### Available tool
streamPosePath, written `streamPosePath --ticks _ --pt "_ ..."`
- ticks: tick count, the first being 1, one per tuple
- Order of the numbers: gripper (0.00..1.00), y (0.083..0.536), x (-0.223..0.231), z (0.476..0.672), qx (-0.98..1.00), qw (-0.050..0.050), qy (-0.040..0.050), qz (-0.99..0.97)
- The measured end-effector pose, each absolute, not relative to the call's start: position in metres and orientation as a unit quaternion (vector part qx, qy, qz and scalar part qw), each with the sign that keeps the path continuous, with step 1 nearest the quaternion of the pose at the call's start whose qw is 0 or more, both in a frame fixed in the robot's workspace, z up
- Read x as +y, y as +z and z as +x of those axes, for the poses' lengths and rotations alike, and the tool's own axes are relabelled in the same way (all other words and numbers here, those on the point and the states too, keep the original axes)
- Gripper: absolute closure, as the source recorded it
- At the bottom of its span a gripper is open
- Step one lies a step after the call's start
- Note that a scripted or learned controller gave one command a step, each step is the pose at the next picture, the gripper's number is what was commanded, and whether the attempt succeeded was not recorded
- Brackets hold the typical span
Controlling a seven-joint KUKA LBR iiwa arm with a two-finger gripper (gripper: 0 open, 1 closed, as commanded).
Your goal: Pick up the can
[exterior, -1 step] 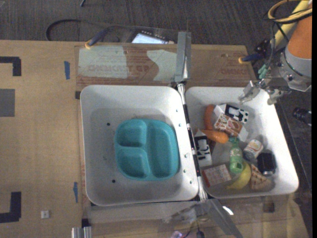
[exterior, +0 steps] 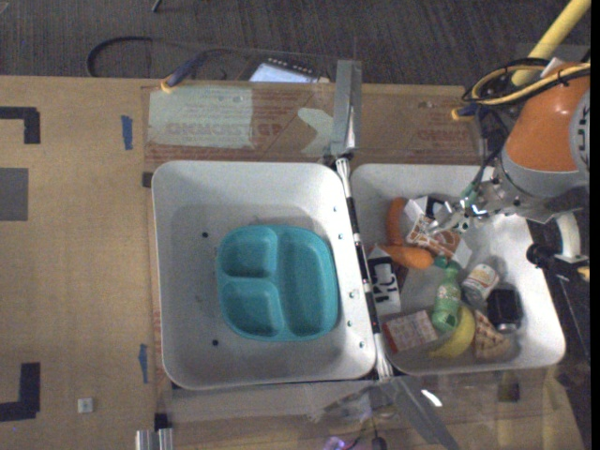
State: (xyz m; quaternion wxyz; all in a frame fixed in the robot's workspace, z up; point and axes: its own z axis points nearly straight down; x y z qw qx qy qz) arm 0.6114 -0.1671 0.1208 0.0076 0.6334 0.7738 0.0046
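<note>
Can [exterior: 480, 280] was seen lying right of centre in the right bin [exterior: 544, 251], beside a green bottle [exterior: 447, 296]. Judged light, rigid, slippery; best gripped across the body. Jaw state could not be determined.

The bench [exterior: 75, 279] has a tan, cardboard-like top. Two shallow white bins sit on it side by side, touching along a central divider. The left bin [exterior: 178, 204] and the right bin [exterior: 544, 336] both lie square to the bench edges. Black angle marks [exterior: 21, 125] are on the bench surface at far left, with a second set [exterior: 23, 392] at near left. A grey square patch [exterior: 13, 193] lies between them at the left edge. Short blue tape strips [exterior: 127, 131] sit just left of the left bin, one far, one near. A clear plastic sheet [exterior: 244, 120] with reversed lettering lies flat on the bench just beyond the left bin.
</note>
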Motion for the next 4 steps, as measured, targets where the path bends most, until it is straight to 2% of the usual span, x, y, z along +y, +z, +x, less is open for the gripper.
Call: streamPosePath --ticks 1,2,3,4 --pt "0.00 0.098 -0.182 0.667 0.775 0.002 0.0009 0.632" --pt "0.00 0.091 -0.182 0.628 0.760 0.006 0.0024 0.650" --pt "1.00 0.103 -0.182 0.629 0.759 0.008 0.0034 0.651" --pt "1.00 0.166 -0.216 0.654 0.714 -0.001 -0.0015 0.700"
